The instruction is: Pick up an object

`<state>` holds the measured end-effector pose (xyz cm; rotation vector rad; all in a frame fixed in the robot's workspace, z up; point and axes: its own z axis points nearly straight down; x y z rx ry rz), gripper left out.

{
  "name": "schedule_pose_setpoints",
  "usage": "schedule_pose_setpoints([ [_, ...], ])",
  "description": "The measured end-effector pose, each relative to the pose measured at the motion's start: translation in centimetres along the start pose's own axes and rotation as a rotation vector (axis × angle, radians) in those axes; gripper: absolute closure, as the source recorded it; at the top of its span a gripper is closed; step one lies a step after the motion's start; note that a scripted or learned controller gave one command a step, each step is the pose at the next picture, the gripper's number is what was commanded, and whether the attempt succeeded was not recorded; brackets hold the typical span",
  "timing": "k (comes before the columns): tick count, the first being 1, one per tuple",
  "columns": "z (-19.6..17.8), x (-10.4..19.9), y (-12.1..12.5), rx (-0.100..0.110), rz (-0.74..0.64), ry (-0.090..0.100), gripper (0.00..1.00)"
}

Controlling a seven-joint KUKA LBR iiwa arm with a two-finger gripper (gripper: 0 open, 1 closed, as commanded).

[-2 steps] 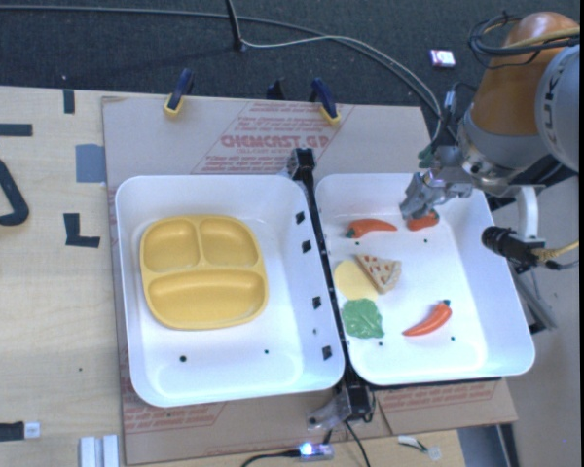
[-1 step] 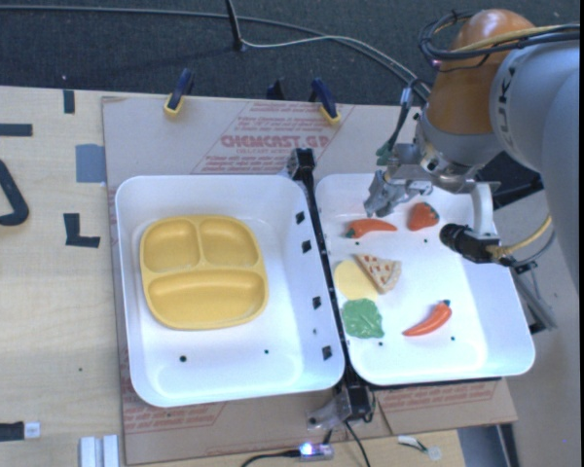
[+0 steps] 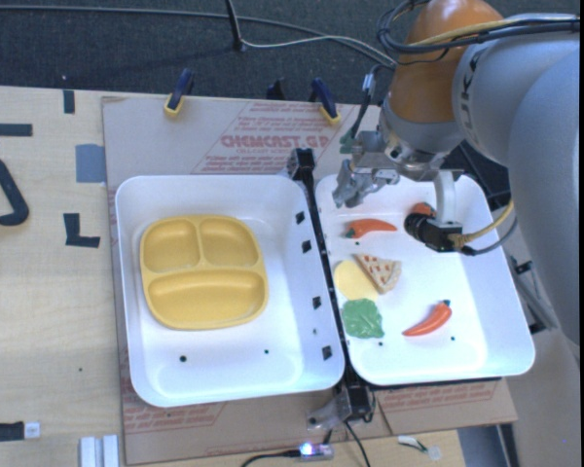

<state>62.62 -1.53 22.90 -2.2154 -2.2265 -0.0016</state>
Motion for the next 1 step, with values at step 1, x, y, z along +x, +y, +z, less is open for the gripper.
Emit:
schedule_pose_setpoints([
  [1,0.36,6.25,0.71,0.001,0.0,0.0,1.0],
])
